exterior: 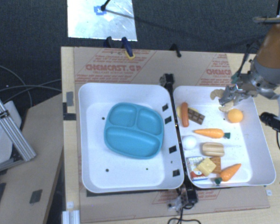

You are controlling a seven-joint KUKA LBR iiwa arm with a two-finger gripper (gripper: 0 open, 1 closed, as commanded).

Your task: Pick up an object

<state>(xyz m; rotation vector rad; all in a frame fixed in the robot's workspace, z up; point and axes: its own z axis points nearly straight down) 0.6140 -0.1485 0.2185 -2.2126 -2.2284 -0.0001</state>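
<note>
My gripper (231, 97) hangs over the far right part of the right bin (266, 160), just above and left of an orange ball (235, 115). A pale curved piece (216, 94) lies beside its fingertips. Below are a carrot (209, 133), a bread roll (212, 149), a white egg (190, 142), a second carrot (229, 171), a cheese wedge (206, 166), a hot dog (184, 114) and a chocolate bar (195, 116). Nothing shows between the fingers.
The left bin (91, 125) holds a blue divided plate (133, 129). A black divider with clips (173, 125) runs between the bins. Cardboard lies under both bins, with a blue and yellow clamp (128, 47) at its far edge.
</note>
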